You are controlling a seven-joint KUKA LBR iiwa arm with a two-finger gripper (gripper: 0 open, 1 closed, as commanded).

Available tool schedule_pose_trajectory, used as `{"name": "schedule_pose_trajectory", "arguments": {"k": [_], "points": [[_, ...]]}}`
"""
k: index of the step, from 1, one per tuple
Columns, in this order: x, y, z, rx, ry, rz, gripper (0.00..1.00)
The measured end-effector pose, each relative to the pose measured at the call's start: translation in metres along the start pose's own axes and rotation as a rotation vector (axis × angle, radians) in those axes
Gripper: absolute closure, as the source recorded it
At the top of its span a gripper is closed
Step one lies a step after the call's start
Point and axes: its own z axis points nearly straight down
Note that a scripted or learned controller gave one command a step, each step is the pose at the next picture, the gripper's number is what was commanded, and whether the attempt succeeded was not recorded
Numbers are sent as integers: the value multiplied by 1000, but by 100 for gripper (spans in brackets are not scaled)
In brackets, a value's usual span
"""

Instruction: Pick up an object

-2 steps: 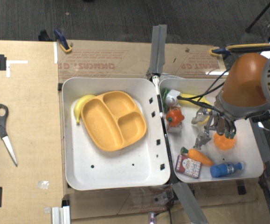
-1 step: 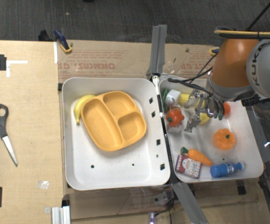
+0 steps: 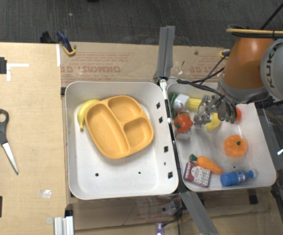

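My gripper (image 3: pixel 212 114) hangs low over the back of the right bin (image 3: pixel 258 131), below the arm's orange band. A small yellow toy (image 3: pixel 213 124) lies directly under it, partly hidden by it. A red tomato (image 3: pixel 183 123) sits just to its left, with a corn cob (image 3: pixel 194 103) and a white and green piece (image 3: pixel 180 102) behind that. A red item (image 3: pixel 237 114) peeks out on the gripper's right side. Nearer the front lie an orange pumpkin (image 3: pixel 235 146), a carrot (image 3: pixel 208 164), a blue bottle (image 3: pixel 238 177) and a small red carton (image 3: pixel 197 174).
The left bin (image 3: pixel 82 180) holds a yellow divided plate (image 3: pixel 119 126) with a banana (image 3: pixel 85 112) tucked at its left edge. Scissors (image 3: pixel 2 136) lie on the wooden bench at far left. A grey divider bar (image 3: pixel 165 48) runs up between the bins.
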Motion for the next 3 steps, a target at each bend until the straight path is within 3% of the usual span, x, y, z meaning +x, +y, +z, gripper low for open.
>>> {"name": "schedule_pose_trajectory", "arguments": {"k": [1, 2, 3], "points": [[0, 0, 0, 0, 0, 0, 0], [-2, 0, -11, 0, -6, -2, 100], [27, 50, -87, 1, 10, 230, 100]]}}
